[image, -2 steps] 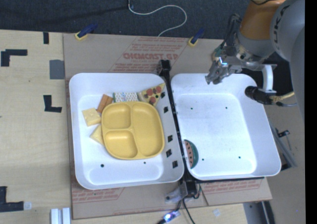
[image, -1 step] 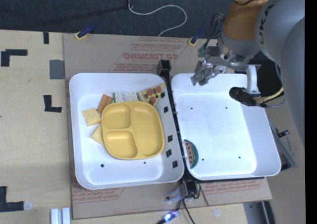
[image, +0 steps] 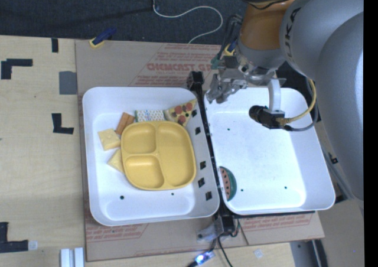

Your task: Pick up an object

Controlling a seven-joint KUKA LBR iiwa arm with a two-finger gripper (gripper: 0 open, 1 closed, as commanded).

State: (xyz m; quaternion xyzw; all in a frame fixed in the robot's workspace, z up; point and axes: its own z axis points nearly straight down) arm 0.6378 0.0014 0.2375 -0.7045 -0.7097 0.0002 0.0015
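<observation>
While the left bin holds a yellow divided plate over some small flat pieces, we spot a watermelon-slice toy at the right bin's near-left edge. The gripper hangs over the far divider; we honestly can't tell its fingers' state.

A yellow divided plate fills the left bin, with small pieces at its ten and twelve o'clock. The gripper hangs at the right bin's eleven o'clock corner.
</observation>
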